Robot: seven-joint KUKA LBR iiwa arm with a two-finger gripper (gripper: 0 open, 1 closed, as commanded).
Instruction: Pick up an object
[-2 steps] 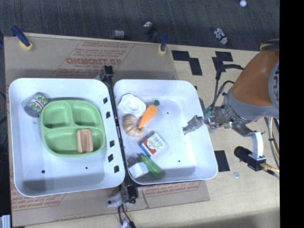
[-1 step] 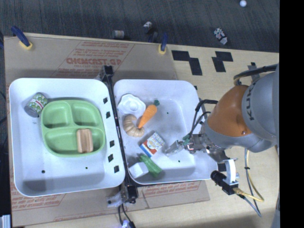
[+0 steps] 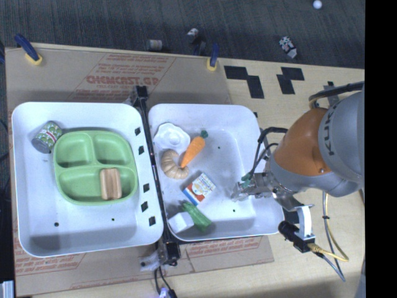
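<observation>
The right bin (image 3: 248, 120) holds an orange carrot (image 3: 193, 150), a tan croissant (image 3: 173, 164), a white fried-egg toy (image 3: 170, 135), a small red, white and blue carton (image 3: 199, 188) and a green-and-white object (image 3: 191, 217) near the front edge. My gripper (image 3: 243, 189) is low over the right side of this bin, to the right of the carton and apart from it. Nothing shows in its grasp. The grey arm with its orange band (image 3: 304, 149) comes in from the right.
The left bin (image 3: 28, 228) carries a green divided plate (image 3: 93, 165) with a tan block (image 3: 110, 183) in its front compartment. A small can (image 3: 46, 135) lies at that bin's back left corner. A black divider (image 3: 149, 166) runs between the bins.
</observation>
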